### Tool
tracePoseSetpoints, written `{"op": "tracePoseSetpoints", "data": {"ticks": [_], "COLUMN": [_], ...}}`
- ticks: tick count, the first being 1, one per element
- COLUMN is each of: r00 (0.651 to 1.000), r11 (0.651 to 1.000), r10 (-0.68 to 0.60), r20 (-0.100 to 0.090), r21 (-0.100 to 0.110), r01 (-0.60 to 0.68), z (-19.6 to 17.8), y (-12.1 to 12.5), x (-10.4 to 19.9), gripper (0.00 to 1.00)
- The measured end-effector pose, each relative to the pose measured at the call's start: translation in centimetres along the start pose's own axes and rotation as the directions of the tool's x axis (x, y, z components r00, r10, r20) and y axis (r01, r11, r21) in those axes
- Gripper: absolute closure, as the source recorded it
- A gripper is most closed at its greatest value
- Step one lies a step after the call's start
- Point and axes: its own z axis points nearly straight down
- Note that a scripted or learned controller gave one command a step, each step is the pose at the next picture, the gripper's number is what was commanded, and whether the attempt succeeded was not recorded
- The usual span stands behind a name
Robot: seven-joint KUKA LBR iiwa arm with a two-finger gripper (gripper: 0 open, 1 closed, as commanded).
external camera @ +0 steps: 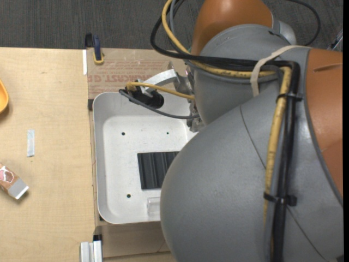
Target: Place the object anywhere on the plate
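The grey arm (256, 162) with its orange band fills the right side and hangs over a shallow white bin (109, 146), covering the bin's right part. A black fitting (146, 97) with a yellow cable juts from the arm over the bin's far rim. On the bin floor lies a dark ridged rectangular object (155, 169), partly under the arm. A small pale clear piece (154, 204) rests near the bin's front wall. An orange curved edge (2, 98), perhaps a plate, shows at the far left border.
A light wooden board (49, 102) spans the left side. On it lie a small grey strip (30, 143) and a brown and white packet (12, 182). A blue clamp (96, 49) sits at the board's far edge, with cardboard (131, 70) behind the bin.
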Motion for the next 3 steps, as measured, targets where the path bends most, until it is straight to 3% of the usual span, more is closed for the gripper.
{"op": "tracePoseSetpoints", "data": {"ticks": [1, 2, 3], "r00": [0.999, 0.994, 0.994], "r11": [0.999, 0.994, 0.994], "r10": [-0.038, -0.108, -0.109], "r20": [-0.002, 0.001, 0.000], "r21": [0.002, 0.000, 0.000], "r01": [0.038, 0.108, 0.109], "z": [-8.8, -6.6, -6.6], "y": [-2.0, -1.7, -1.7], "x": [8.7, 9.4, 9.4], "gripper": [1.00, 1.00, 0.00]}}
